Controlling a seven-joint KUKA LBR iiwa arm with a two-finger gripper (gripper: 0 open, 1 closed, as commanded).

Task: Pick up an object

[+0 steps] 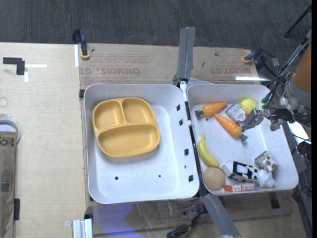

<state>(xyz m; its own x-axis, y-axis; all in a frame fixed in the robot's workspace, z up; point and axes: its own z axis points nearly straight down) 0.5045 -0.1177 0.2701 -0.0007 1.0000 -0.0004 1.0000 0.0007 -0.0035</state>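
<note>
Gripper (253, 119) low in right bin (285, 148), just right of carrots (229, 125); finger state perhaps open, cannot tell.

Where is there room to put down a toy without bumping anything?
Best room is in the left bin: the bare white floor below and right of the yellow plate. In the right bin, a smaller bare patch sits between the banana and the little carton. Its top and bottom are crowded.
</note>
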